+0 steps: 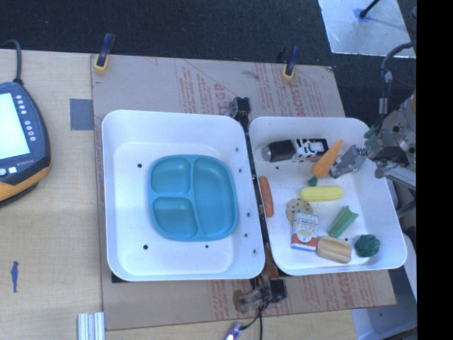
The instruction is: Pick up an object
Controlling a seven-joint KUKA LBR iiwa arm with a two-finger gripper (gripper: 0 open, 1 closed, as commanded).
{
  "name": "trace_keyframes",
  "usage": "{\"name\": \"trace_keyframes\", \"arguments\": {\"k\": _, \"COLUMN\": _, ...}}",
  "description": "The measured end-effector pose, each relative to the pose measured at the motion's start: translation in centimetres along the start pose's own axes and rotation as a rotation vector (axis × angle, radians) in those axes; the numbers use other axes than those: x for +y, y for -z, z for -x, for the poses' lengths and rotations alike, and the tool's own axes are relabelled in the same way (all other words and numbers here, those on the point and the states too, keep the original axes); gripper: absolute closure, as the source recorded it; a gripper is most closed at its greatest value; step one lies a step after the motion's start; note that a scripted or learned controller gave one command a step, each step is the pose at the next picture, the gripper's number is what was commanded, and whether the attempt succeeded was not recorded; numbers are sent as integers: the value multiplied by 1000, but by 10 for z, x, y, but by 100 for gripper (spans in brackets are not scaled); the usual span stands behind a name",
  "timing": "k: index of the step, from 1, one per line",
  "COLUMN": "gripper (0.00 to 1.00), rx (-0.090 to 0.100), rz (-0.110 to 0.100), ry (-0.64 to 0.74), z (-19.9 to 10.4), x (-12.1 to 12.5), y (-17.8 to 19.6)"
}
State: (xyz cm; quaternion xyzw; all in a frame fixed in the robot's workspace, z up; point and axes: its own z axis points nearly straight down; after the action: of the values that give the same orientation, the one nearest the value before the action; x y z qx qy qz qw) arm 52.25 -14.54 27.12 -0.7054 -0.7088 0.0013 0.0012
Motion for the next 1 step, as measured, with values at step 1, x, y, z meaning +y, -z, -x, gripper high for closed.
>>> {"name": "trace_keyframes", "arguments": {"k": 1, "gripper": 0, "rx": -1, "rz": -2, "ry": 1, "z": -22, "x": 13, "y": -88}}
